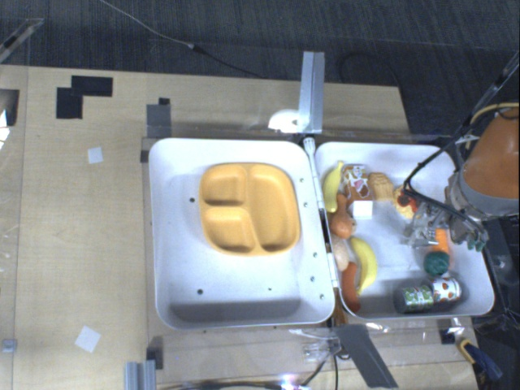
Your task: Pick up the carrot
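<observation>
End effector (435, 236): at the right of the frame, over the right bin (485, 299), under the arm's orange band (497, 162). Its metal parts sit right at the carrot (441, 238); whether it is open, closed or gripping cannot be told from this view.

Carrot: one, a small orange piece with a green leafy end (437, 263) below it, in the right half of the right bin, partly covered by the end effector.

Surface: light wooden table (73, 242), with black markings at upper left and small pale squares on its left side. Dark carpet (203, 10) runs along the top of the frame, crossed by a thin cable.

Left bin (175, 299), white, shallow: one yellow divided plate (248, 206) with three compartments, lying near the bin's centre.

Right bin, white, shallow, touching the left bin along a shared edge:
- bananas: two, one (331, 185) at the upper left of the bin, one (366, 263) lower down;
- one white cube (362, 210);
- one small printed carton (354, 179) at the top;
- one can (428, 295), lying on its side at lower right;
- several brownish and reddish food pieces along the bin's left wall, too crowded to count surely.
</observation>
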You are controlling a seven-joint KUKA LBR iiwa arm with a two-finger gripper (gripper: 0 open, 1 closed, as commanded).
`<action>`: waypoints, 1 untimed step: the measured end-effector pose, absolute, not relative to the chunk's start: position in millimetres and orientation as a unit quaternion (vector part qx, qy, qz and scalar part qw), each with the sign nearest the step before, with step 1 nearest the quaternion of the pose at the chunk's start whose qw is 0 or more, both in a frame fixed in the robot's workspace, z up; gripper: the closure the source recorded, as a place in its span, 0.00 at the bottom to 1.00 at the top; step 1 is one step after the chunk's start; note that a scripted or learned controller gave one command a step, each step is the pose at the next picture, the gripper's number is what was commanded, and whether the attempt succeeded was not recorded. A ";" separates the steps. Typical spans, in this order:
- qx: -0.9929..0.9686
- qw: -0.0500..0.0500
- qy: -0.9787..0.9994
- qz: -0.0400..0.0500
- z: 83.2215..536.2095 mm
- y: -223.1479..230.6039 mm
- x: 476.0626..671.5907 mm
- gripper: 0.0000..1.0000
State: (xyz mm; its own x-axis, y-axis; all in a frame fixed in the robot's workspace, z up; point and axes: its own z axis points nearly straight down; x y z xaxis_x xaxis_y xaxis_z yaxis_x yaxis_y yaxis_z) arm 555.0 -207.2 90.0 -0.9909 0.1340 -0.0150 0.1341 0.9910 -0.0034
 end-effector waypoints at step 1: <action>0.161 0.010 0.987 -0.001 90.6 -205.1 503.9 0.00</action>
